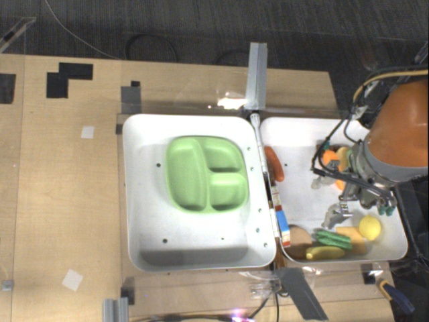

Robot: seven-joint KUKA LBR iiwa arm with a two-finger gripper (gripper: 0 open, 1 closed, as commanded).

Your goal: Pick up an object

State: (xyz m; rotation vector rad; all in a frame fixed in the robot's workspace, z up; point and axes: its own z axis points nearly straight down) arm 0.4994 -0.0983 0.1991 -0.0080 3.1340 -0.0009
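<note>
- I see the arm (402,129) coming in from the right, orange band up top, wrist angled down over the right bin (298,129)
- gripper (338,215) sits low over the right bin's near half, just above the pile of toy food
- can't tell if the claw is apart or together, the metal tip is too small and cluttered with cables
- nothing visibly between the tips, so I'm not calling a hold
- yellow lemon-like piece (370,228) just right of the tip, round, bright yellow
- green bean-like piece (333,239) right below the tip, lying across a tan piece (299,235)
- yellow-green oblong piece (324,252) at the near wall, touching the green one
- reddish sausage-like piece (273,164) along the bin's left wall, well apart from the tip
- small blue, white and orange box-like item (282,223) on the divider between the bins, near end
- orange piece (330,157) partly hidden behind the wrist cables, can't make out the shape
- left bin (144,237) holds a pale green sectioned tray (204,173), lying flat near the middle
</note>
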